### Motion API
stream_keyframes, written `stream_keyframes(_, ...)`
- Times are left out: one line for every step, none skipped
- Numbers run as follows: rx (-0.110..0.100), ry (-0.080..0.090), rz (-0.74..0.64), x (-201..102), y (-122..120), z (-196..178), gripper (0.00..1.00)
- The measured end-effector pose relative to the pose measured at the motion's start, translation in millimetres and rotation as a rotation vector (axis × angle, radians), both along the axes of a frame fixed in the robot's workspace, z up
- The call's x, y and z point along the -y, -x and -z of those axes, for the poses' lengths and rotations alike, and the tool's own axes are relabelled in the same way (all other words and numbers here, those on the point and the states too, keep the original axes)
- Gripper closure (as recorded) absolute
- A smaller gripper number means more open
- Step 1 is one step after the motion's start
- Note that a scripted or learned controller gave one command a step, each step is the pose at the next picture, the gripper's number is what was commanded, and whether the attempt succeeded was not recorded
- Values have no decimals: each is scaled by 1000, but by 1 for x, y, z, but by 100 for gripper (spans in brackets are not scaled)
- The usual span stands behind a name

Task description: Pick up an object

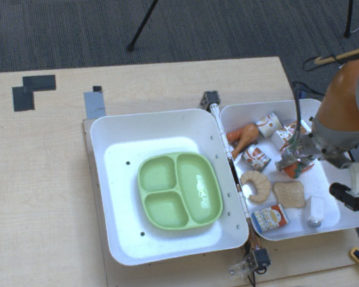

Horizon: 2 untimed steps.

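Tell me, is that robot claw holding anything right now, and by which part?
It cannot be told. The gripper is down among the toy foods in the right bin, over a small red piece, but no grasp is visible.

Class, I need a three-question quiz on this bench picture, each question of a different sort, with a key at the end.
1. True or false: the green divided plate lies in the left bin.
2. Multiple choice: the croissant in the right bin lies directly beside which item? A) the toast slice B) a banana C) a blue cup
3. Fill in: the gripper is over the ____ bin.

Key: 1 true; 2 A; 3 right
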State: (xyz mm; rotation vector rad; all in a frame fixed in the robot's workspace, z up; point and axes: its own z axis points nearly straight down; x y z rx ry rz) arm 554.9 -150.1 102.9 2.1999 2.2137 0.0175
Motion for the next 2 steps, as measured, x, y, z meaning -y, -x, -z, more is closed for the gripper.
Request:
stream_keyframes(-19,-7,1,-34,-12,-73,100)
stream_keyframes(-19,-8,0,-88,-14,-125,100)
